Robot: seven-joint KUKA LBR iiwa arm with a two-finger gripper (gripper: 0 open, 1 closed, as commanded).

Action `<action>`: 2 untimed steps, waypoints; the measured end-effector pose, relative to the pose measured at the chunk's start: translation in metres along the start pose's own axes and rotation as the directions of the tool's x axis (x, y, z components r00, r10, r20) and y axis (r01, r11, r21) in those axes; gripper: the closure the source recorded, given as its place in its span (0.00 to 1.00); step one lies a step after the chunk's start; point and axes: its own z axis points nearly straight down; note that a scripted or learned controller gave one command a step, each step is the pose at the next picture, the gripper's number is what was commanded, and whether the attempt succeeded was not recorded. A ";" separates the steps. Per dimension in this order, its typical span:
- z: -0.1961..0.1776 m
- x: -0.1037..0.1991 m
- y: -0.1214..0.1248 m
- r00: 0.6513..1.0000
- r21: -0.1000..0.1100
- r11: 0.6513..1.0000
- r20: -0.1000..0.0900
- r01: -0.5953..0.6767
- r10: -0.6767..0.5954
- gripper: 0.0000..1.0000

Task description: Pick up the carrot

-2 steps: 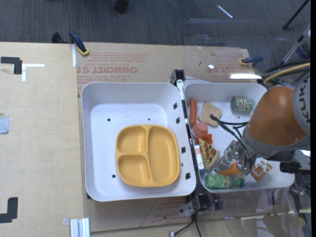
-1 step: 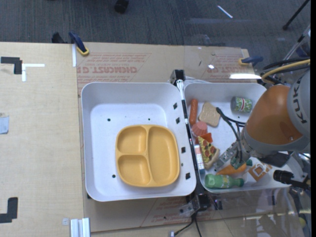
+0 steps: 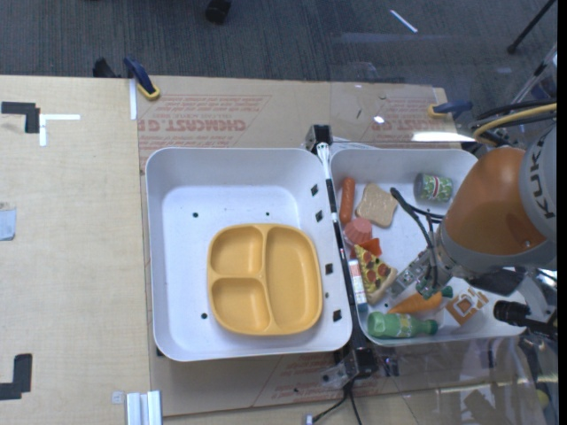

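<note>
The orange carrot (image 3: 415, 305) lies near the front of the right bin (image 3: 403, 159), just above a green bottle (image 3: 403, 326). My gripper (image 3: 426, 280) hangs directly over the carrot's upper right end, very close to it or touching it. The arm's orange band and grey wrist cover the bin's right side. I see nothing lifted off the bin floor.
The right bin also holds a pizza slice (image 3: 375, 272), a pink ham piece (image 3: 359, 231), a red sausage (image 3: 347, 197), a toast slice (image 3: 377, 206), a green can (image 3: 434, 187) and a small cracker box (image 3: 467, 306). A yellow divided plate (image 3: 264, 279) sits in the left bin (image 3: 177, 237).
</note>
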 end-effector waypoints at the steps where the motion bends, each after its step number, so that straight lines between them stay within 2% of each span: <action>1: 0.009 -0.006 -0.009 0.959 0.003 0.959 -0.009 0.282 -0.282 1.00; 2: 0.000 -0.008 -0.007 0.960 0.000 0.960 -0.003 0.280 -0.280 1.00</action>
